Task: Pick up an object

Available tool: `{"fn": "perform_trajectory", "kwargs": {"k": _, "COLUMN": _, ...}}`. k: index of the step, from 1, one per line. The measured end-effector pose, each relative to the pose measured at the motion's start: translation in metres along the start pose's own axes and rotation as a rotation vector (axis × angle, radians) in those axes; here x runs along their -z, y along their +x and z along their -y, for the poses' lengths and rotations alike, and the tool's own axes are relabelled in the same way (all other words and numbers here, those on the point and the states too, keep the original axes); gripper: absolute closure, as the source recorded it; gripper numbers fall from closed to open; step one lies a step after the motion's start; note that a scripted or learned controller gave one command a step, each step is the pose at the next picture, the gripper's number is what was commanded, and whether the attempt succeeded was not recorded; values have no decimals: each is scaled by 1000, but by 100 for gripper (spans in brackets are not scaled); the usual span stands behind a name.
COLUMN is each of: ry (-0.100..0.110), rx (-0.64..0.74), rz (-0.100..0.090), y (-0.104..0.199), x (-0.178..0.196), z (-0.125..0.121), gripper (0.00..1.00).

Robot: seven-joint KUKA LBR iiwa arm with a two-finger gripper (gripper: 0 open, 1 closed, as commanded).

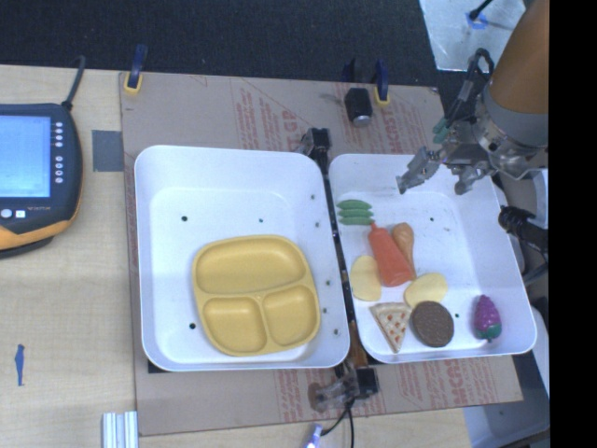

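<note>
The bench [65, 325] is seen from above w/ a cardboard sheet [233, 110] laid on it, and two white bins are set on that sheet side by side. The left bin [168, 203] is taken up at its near half by a yellow divided plate [255, 293], three compartments, lying flat. The right bin [485, 241] is approached from the right edge by the grey arm [522, 54], orange band above the wrist. The gripper [434, 177] is hung over the far edge of the right bin, fingers spread apart, nothing seen betw. them.

A tablet-type pendant [33, 175] w/ a lit screen is placed at the bench's left edge.

The toy items are grouped along the right bin's left side and near edge. An orange carrot [389, 255] is laid at centre-left, w/ a tan drumstick-like piece [404, 236] touching its right side and a green pod [354, 211] just beyond it. A pale yellow slice [365, 278] is set at the carrot's left, a yellow round piece [426, 289] at its near right. A pizza wedge [391, 325] and a brown cookie [432, 324] are found at the near edge, touching. A purple item [486, 317] is seen in the near right corner, apart from the rest.
</note>
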State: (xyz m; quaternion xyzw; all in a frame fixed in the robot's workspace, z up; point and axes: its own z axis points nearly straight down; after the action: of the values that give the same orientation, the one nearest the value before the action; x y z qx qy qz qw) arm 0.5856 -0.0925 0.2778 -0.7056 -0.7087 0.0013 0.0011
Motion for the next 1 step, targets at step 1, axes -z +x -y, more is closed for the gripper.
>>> {"fn": "perform_trajectory", "kwargs": {"k": 1, "ry": 3, "rx": 0, "rz": 1, "y": -17, "x": -126, "z": 2, "gripper": 0}}
